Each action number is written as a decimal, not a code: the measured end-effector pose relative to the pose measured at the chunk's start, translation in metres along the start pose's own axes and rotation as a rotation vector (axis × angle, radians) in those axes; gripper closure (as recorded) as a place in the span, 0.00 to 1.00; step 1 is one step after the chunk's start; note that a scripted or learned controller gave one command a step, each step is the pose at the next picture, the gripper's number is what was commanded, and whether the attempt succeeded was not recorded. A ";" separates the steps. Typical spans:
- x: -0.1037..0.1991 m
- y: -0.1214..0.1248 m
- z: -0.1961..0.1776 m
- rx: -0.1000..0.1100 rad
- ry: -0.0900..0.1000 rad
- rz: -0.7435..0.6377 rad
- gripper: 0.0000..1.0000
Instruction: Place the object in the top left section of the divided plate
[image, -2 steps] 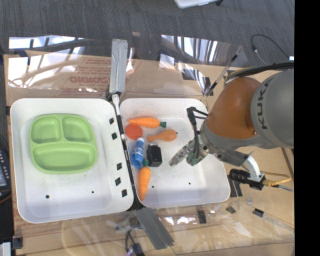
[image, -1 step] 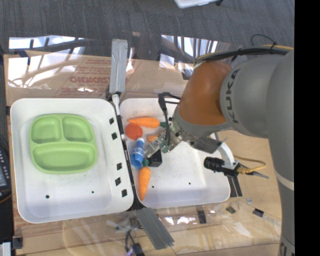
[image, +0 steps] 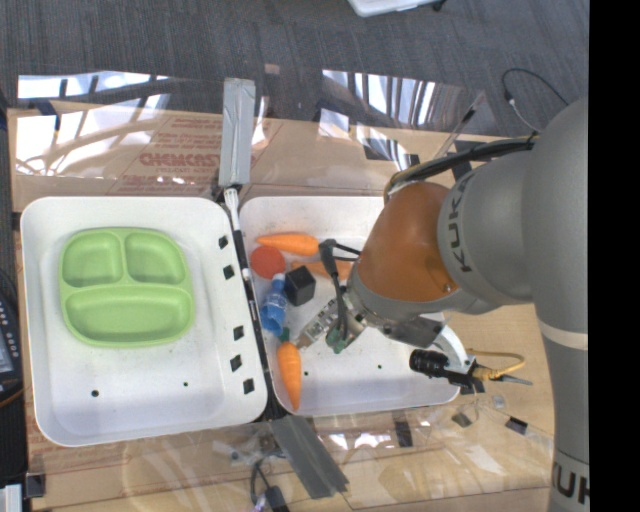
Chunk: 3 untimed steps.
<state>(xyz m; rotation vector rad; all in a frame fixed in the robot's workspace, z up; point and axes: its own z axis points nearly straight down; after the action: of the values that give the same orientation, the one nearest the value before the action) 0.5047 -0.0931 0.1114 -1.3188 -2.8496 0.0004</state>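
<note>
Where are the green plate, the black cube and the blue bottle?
Green plate (image: 125, 312), camera view, its large lower section.
Black cube (image: 299, 286), camera view, its top face.
Blue bottle (image: 274, 307), camera view, its body.

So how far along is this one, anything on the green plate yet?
Nothing placed yet: the green divided plate in the left bin holds nothing. The end effector is low in the right bin among the carrots, black cube and blue bottle. Grasp, carry and placement remain.
</note>
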 end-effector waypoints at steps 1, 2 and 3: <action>0.008 0.180 -0.082 -0.004 -0.001 -0.012 1.00; -0.005 0.186 -0.118 -0.001 -0.001 -0.013 1.00; -0.022 0.104 -0.079 0.003 0.000 0.027 1.00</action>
<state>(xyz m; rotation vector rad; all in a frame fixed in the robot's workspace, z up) 0.5986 -0.0429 0.1906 -1.3571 -2.8299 0.0047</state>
